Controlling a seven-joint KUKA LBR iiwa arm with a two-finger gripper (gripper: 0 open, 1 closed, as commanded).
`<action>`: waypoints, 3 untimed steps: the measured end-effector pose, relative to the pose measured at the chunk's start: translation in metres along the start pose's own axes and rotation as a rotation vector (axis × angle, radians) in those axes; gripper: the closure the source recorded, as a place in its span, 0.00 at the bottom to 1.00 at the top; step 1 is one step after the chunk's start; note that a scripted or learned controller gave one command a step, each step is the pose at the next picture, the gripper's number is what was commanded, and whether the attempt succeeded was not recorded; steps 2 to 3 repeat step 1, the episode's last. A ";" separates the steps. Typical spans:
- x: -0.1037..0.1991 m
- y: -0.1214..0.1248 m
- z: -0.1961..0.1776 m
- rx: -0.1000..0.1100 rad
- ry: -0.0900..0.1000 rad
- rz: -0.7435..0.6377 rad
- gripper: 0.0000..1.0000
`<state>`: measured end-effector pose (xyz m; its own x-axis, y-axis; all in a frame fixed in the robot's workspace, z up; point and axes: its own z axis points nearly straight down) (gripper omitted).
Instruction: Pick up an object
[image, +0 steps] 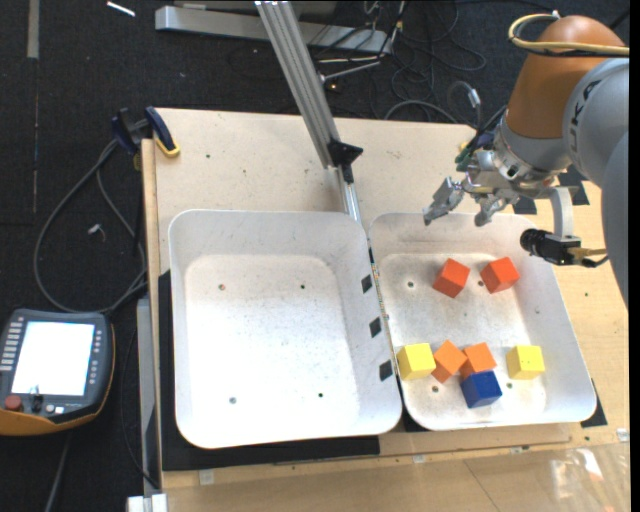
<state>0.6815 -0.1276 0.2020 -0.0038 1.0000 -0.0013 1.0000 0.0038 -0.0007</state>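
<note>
Orange cubes, two of them, sit near the far end of the right bin (560, 330): one orange cube (452, 277) to the left, another (499, 273) just beside it. Nearer the front edge is a cluster: yellow cube (416, 359), two more orange cubes (449, 359) (480, 357) touching, a blue cube (481, 388) against them, and a second yellow cube (525, 361) a little apart.

The gripper (466, 203) hangs over the bin's far rim, fingers spread apart, nothing between them. This looks like the approach step; no cube is lifted yet. Next move likely calls for travel toward the front and a descent over a chosen cube. The far pair seem the easier picks, being clear of the crowded cluster.

The left bin (265, 320) shows faint speckling. Both bins rest on a pale wooden bench (240, 160). A slanted metal pole (305, 85) crosses above. Dark floor around, loose cables, and a teach pendant (52, 370) at the left.
</note>
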 end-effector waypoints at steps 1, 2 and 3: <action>0.000 0.000 0.000 0.000 0.000 0.000 0.00; 0.000 0.000 0.000 0.000 0.000 0.000 0.00; 0.000 0.000 0.000 0.000 0.000 0.000 0.00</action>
